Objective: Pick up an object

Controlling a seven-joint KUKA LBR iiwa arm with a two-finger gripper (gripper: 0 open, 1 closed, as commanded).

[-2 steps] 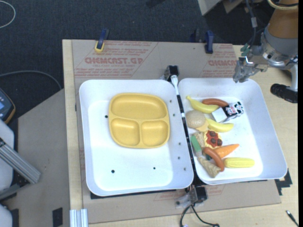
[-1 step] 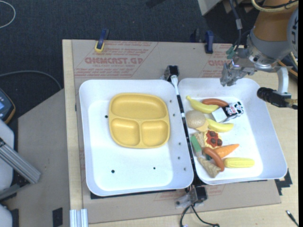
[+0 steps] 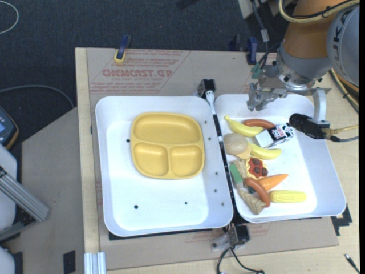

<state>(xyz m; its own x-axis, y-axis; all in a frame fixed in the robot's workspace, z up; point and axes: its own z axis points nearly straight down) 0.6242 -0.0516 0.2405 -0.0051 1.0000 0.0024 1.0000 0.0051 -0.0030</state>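
Note:
My gripper (image 3: 258,103) hangs over the far end of the right bin (image 3: 325,181), above and just beyond the pile of toy food, with nothing seen between its fingers. Below it lie a yellow banana (image 3: 244,127), a red sausage (image 3: 259,123) and a small white and black box (image 3: 276,135). Nearer the front are a beige round piece (image 3: 236,145), a second banana slice (image 3: 266,152), a pizza slice (image 3: 255,167), an orange carrot (image 3: 268,182), a corn cob (image 3: 288,197) and a green piece (image 3: 236,176).
The left bin (image 3: 114,204) holds a yellow three-compartment plate (image 3: 167,145). A black divider strip (image 3: 219,147) runs between the bins. A black cable connector (image 3: 308,125) juts over the right bin's right side. A blue and yellow clamp (image 3: 121,51) sits at the board's far edge.

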